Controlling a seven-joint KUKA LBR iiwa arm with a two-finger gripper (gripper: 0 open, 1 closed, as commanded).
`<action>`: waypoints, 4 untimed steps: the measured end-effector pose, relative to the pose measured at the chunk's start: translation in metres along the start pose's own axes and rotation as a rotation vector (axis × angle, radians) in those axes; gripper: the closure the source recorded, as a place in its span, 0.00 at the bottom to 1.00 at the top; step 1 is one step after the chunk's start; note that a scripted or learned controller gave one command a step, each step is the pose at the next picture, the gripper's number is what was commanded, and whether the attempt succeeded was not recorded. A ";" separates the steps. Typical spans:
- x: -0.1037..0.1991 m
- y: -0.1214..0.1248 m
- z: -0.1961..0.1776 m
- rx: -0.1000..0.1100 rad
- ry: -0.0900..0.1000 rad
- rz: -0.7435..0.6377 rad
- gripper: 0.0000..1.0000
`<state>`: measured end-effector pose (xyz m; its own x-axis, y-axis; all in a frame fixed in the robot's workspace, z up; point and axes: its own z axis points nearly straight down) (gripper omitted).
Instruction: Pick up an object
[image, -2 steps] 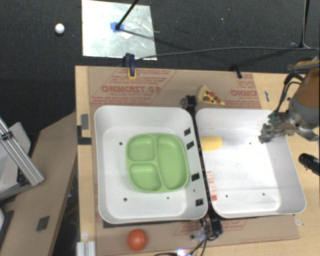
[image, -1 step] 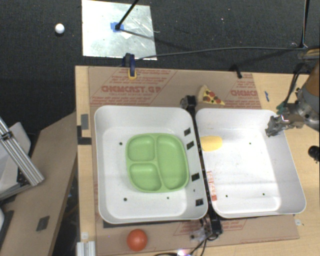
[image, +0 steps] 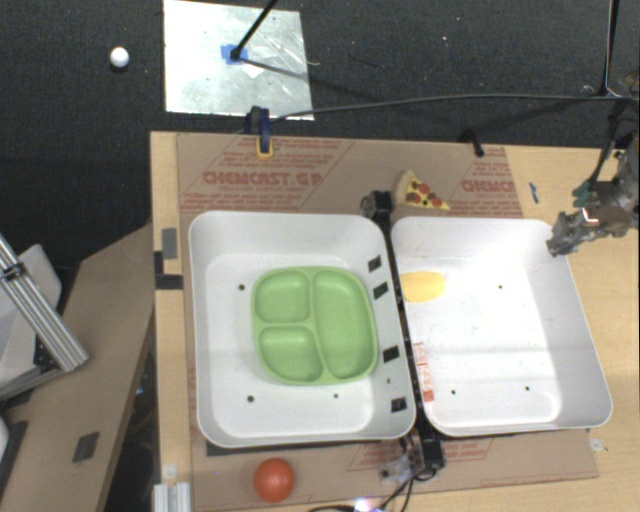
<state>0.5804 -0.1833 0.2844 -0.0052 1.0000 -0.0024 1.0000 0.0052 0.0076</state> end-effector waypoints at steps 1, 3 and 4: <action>0.054 -0.011 0.017 0.007 0.004 -0.004 1.00; 0.158 -0.031 0.014 0.007 0.004 -0.005 1.00; 0.215 -0.049 0.016 0.008 0.005 -0.005 1.00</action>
